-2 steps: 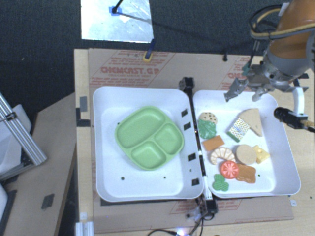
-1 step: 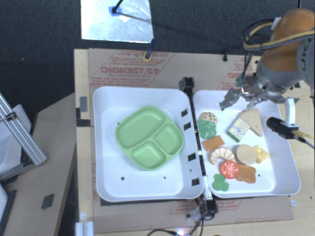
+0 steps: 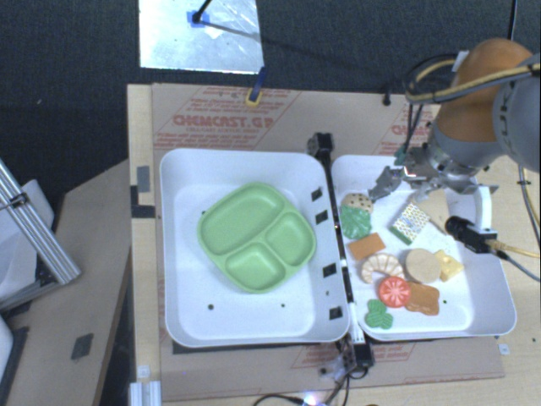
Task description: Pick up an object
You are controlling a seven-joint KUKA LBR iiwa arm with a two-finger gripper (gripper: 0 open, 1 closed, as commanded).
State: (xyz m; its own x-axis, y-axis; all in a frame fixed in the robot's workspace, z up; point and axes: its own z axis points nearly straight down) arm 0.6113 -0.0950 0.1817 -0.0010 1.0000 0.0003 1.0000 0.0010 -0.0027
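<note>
Surface [image 3: 144,227]: two white bins | left bin [image 3: 182,193]: green divided tray [image 3: 256,237] | right bin [image 3: 490,299]: toy foods clustered (tomato slice [image 3: 394,291] near front) | gripper [image 3: 404,181]: you see it over the right bin's rear, fingers spread, nothing between them.

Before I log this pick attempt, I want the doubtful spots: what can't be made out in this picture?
- Camera view: gripper fingers are blurred against the white right bin; open or shut is unclear.
- The small patterned green-white block has print too small to read.
- The tan round food piece overlaps the yellow wedge, hiding its left side.
</note>
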